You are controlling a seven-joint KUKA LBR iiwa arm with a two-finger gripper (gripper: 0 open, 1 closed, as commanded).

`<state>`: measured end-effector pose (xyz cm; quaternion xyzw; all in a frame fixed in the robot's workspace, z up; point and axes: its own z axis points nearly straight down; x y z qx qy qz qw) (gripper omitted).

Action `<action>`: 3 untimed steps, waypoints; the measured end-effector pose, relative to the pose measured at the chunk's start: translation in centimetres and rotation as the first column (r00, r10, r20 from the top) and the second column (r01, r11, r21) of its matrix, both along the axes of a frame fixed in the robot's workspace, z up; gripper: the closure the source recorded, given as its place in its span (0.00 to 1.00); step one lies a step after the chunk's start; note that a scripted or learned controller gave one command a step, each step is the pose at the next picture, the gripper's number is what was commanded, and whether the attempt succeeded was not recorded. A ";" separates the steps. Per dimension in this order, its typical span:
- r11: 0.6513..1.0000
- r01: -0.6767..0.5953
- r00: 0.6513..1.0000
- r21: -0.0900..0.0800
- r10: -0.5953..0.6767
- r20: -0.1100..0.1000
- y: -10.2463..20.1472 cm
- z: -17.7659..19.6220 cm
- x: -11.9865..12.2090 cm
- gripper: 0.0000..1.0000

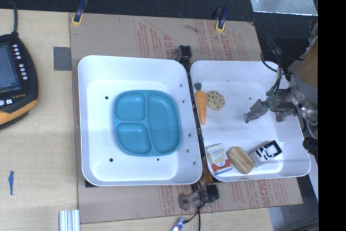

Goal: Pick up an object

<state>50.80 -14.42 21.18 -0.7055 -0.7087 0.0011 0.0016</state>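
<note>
The grey two-finger hand [258, 111] is hovering low inside the right shallow white bin [246, 70], over bare floor; whether its fingers are spread, I cannot tell. The pickable things are lying apart from it: an orange toy carrot [201, 106] and a speckled round cookie [215, 100] near the left wall, a tan bread roll [240, 160] beside a small carton [217, 158] along the near rim. The left bin is holding a blue divided plate [146, 121].
</note>
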 end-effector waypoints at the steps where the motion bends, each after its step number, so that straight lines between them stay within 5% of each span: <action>1: 1.000 -0.001 1.000 -0.001 0.001 -0.002 2.9 -12.1 4.7 0.00; 3: 1.000 0.001 1.000 -0.001 -0.001 0.002 4.1 -12.0 13.6 0.00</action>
